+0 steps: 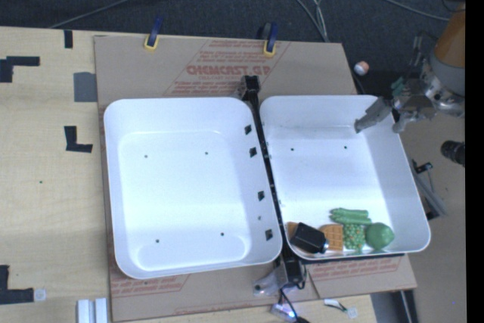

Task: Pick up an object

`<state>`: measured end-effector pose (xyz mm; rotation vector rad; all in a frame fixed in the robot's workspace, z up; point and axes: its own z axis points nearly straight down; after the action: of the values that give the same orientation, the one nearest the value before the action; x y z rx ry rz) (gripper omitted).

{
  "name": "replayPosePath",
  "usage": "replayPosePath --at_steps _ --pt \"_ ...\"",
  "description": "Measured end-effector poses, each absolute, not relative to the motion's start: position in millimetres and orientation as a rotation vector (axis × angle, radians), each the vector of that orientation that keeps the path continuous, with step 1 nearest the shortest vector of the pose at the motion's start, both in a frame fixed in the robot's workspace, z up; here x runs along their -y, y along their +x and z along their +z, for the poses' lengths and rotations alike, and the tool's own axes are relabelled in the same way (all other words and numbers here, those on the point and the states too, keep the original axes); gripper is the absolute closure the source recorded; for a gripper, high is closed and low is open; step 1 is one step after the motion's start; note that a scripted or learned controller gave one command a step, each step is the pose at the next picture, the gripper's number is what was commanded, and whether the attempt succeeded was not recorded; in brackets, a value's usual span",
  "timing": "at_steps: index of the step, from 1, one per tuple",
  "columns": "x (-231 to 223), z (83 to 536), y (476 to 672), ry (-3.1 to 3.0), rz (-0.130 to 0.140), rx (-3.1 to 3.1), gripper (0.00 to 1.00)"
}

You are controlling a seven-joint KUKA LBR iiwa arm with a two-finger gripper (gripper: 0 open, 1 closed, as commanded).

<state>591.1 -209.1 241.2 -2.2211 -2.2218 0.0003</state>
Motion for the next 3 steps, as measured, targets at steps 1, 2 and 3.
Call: replayPosePath --at_steps 1,2,3 --pt "216.4 285.3 642.8 -2.213 -0.002 2.234 0.00" --pt "216.8 166.7 581.9 -2.217 0.008 2.213 0.00" --pt "190.4 116.7 487.6 -2.217 0.006 2.214 0.00"
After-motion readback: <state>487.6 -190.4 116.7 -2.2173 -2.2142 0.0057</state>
